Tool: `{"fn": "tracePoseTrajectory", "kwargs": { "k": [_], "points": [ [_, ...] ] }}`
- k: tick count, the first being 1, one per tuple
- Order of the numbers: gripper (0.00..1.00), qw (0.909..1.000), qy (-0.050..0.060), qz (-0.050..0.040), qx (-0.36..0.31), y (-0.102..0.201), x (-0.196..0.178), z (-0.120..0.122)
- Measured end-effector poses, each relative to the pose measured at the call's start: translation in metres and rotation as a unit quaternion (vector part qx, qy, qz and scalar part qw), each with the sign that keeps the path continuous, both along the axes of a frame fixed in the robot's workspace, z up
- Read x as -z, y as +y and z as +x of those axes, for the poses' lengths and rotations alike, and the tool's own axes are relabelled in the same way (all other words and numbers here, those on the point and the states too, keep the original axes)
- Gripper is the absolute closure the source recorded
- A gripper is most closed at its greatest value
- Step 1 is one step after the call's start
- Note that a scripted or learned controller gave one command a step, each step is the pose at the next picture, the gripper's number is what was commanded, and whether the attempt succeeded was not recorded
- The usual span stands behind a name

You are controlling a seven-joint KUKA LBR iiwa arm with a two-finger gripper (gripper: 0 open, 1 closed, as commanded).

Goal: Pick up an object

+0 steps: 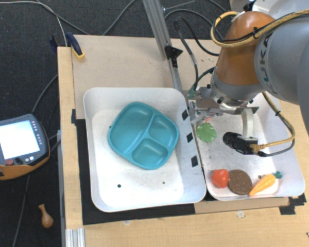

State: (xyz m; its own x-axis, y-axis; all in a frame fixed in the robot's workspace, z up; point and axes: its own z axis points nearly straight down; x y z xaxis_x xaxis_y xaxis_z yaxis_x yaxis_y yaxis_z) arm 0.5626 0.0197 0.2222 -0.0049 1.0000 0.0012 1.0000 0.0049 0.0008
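Observation:
My gripper [200, 118] hangs over the left side of the right bin [291, 161], under the grey and orange wrist. A green leafy object [206, 133] lies directly below it, close to or touching the tip. Along the bin's front edge sit a red tomato [221, 177], a brown round disc [240, 182] and an orange carrot [262, 184].
The left bin [100, 189] holds a teal divided plate [143, 135]. A slanted metal pole [162, 32] rises behind the bins. A black cable fitting [239, 142] hangs from the wrist over the right bin. A teach pendant [15, 145] lies off the bench to the left.

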Motion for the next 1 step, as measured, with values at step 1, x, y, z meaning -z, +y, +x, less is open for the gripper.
{"fn": "tracePoseTrajectory", "kwargs": {
  "k": [1],
  "points": [
    [1.0,1.0,0.001,0.0001,-0.001,0.0572,0.0086,0.0017]
  ]
}}
